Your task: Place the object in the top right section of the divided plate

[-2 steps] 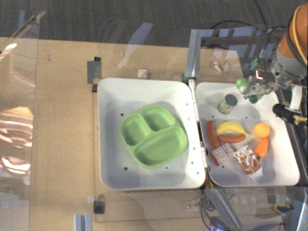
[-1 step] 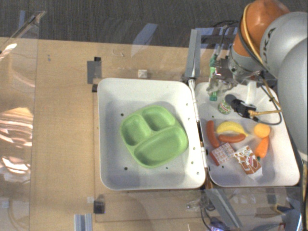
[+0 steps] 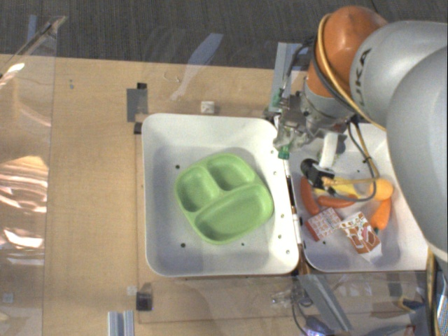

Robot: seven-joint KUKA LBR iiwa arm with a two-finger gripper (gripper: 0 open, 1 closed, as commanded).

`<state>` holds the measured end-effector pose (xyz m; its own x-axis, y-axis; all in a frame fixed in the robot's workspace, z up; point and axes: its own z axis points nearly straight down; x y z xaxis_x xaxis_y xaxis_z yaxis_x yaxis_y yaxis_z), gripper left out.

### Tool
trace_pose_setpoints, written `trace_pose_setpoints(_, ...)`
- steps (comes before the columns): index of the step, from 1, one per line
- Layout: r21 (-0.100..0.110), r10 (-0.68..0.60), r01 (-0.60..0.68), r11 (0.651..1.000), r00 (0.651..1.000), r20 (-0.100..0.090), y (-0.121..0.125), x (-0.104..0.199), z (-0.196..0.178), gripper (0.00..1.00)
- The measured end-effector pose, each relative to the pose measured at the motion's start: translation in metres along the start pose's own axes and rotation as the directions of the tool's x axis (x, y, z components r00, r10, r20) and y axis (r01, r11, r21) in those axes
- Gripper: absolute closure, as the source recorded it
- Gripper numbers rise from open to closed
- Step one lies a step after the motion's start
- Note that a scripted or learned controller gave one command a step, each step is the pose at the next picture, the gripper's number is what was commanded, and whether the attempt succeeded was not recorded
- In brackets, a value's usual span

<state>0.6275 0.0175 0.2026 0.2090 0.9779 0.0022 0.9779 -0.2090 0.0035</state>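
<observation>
Two bins: shallow white trays are set side by side on the wooden bench (image 3: 84, 187).
Left bin (image 3: 157, 243): a light green three-section divided plastic plate (image 3: 222, 198) is lying flat inside it.
Right bin (image 3: 392, 254): a red sausage-shaped toy (image 3: 329, 201), a yellow banana-like piece (image 3: 357, 185), an orange carrot-like piece (image 3: 381, 208) and a red-and-white printed packet (image 3: 343, 231) are clustered together.
Gripper (image 3: 283, 145): positioned over the seam between the bins, near the plate's top right corner.
Finger state: cannot be judged; nothing is seen held.
</observation>
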Motion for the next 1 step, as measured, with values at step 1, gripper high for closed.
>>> trace_pose_setpoints(1, 0.001, -0.260, 0.260, 0.966, 0.966, 0.000, -0.0120, 0.0504, 0.0172, 1.00)
